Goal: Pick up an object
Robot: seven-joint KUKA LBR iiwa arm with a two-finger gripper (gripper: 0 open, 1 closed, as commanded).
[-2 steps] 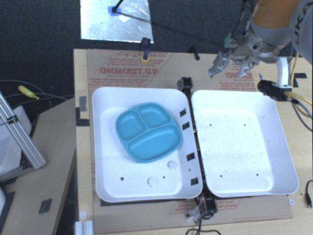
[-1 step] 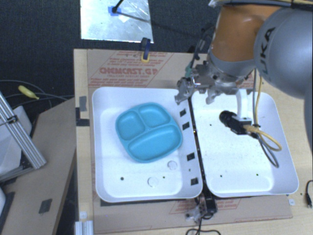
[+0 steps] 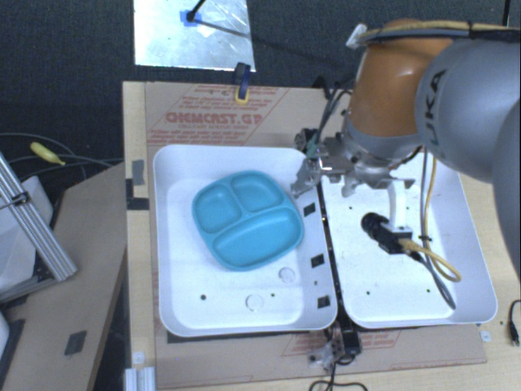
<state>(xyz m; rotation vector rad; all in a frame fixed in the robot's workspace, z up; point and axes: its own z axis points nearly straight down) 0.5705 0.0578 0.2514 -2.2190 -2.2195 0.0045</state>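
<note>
Blue divided plate (image 3: pixel 247 218) lies left of the pincer (image 3: pixel 311 169).

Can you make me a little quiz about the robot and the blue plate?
1. True or false: the blue plate lies in the left bin.
2. How many sections does the blue plate have? A) one B) three C) six
3. Fill in the missing word: the robot arm hangs over the ____ bin.

Key:
1. True.
2. B, two small sections and one large one.
3. Right. It hangs over the right bin, near the divide between the two bins.
</note>
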